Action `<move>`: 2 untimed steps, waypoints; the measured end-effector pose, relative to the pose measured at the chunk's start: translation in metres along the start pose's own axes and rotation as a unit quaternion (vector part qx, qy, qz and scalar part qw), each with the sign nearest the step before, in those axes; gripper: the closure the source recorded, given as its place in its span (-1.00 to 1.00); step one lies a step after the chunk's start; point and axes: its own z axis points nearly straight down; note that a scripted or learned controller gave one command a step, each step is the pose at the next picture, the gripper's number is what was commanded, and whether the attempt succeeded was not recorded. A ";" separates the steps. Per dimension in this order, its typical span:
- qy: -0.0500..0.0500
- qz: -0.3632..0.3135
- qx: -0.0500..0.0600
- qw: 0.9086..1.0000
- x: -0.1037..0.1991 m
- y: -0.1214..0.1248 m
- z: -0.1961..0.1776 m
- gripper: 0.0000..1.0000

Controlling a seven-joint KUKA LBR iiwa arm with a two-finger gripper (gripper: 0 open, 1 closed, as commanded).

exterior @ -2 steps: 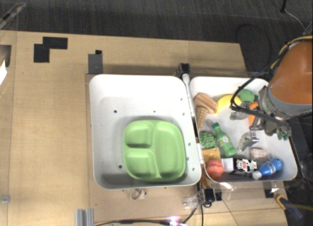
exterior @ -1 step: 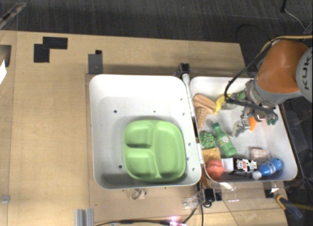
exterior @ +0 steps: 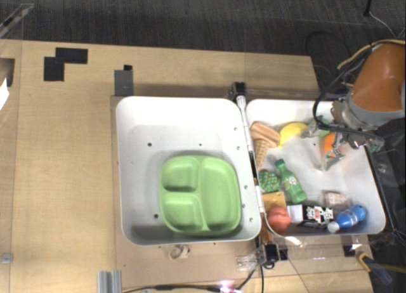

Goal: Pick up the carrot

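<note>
Carrot shows as a small orange piece in the upper right part of the right bin, directly at the pincer. The pincer's dark fingers stand on either side of it, and the orange piece appears to sit between them, though the view is too small and cluttered to be sure of the grip; how far the fingers are spread cannot be told. Above the pincer, the arm's orange band and grey wrist reach in from the right over the bin's rim.

Just left of the pincer lies a yellow lemon-like fruit, and beside that an ice-cream cone near the bin's left wall. Further toward the front lie a green bottle, a dark green packet and a red fruit near the front left corner. Along the front wall sit a small dark-and-white packet and a blue object.

The left bin, touching the right one along its side, holds a green divided plate. Both bins rest on the wooden surface.
</note>
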 end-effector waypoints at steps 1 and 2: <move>0.001 -0.161 -0.002 0.987 0.034 0.010 0.001 -1.00; -0.005 -0.161 0.002 0.987 0.029 0.009 -0.014 1.00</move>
